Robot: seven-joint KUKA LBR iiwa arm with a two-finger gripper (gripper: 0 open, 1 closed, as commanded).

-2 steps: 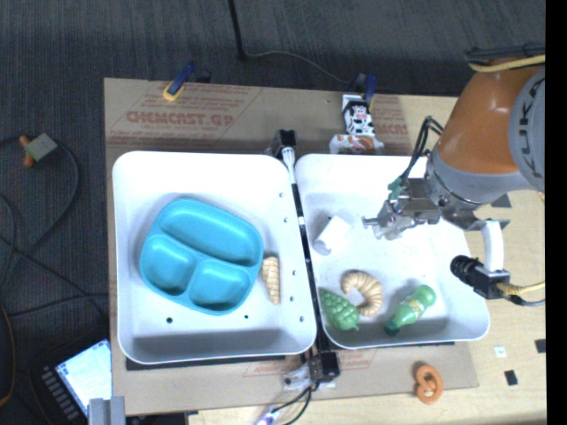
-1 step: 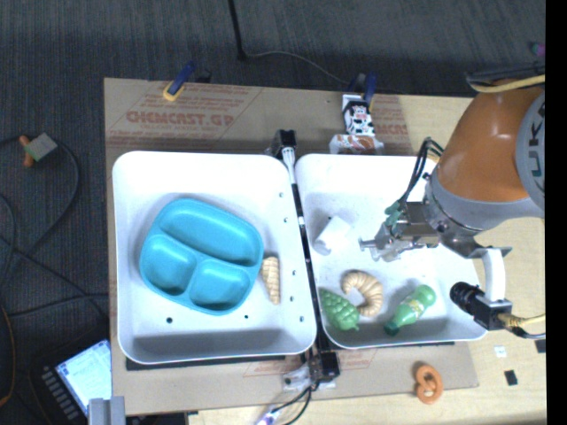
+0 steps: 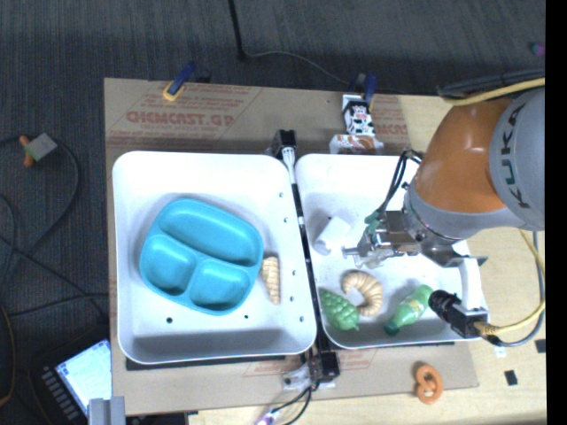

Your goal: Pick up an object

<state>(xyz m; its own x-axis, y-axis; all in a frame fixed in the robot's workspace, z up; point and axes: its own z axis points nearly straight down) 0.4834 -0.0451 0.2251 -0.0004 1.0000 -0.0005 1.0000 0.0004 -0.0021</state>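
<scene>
Gripper [image 3: 376,248] hangs low inside the right bin [image 3: 306,237], just above the tan croissant-shaped toy [image 3: 365,290]; jaws state: cannot tell, they sit under the wrist body and read as a blur of metal; nothing visibly between them, so I count no grasp yet.

Candidates, all placed relative to the croissant toy: green bumpy toy [image 3: 339,311] touching it on the side toward the left bin [image 3: 124,237]; green bottle-shaped toy [image 3: 408,309] just beside it on the far side, leaning on the near wall of the right bin; small white object [image 3: 332,232] further up the bin floor, apart from it. In the left bin: blue divided tray [image 3: 202,253], with a pale ribbed piece [image 3: 272,278] beside it, well apart from the croissant toy.

Judgement: croissant toy is the nearest target and the step in hand is descent and close; to do it well, centre the jaws over the arch of the curve, not the tips, and align the closing axis across the thin width; the green bumpy toy touches it, so a sloppy approach may push both or pinch two; white object has more clearance if the first try slips; lift straight up and clear the bin wall before any traverse.
</scene>
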